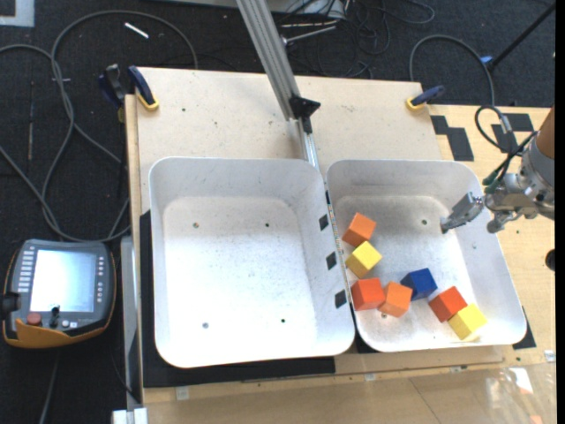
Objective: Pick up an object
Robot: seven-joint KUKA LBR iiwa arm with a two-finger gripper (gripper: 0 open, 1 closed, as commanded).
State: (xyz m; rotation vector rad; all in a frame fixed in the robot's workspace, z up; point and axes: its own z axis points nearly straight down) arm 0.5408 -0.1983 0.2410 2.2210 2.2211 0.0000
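Note:
Several small cubes lie in the right bin (402, 170): an orange cube (359, 229), a yellow cube (365, 258), a red-orange cube (367, 292), a second orange cube (397, 299), a blue cube (420, 283), a red cube (448, 303) and a second yellow cube (467, 321). My gripper (476, 216) hangs over the right bin's upper right rim, up and to the right of the cubes. Its fingers (459, 211) are spread open and hold nothing.
The left bin (234, 173) sits beside the right one, with a slanted metal pole (269, 47) rising behind their shared edge. A teach pendant (57, 288) lies on the floor at the left. Cables cover the floor at the back.

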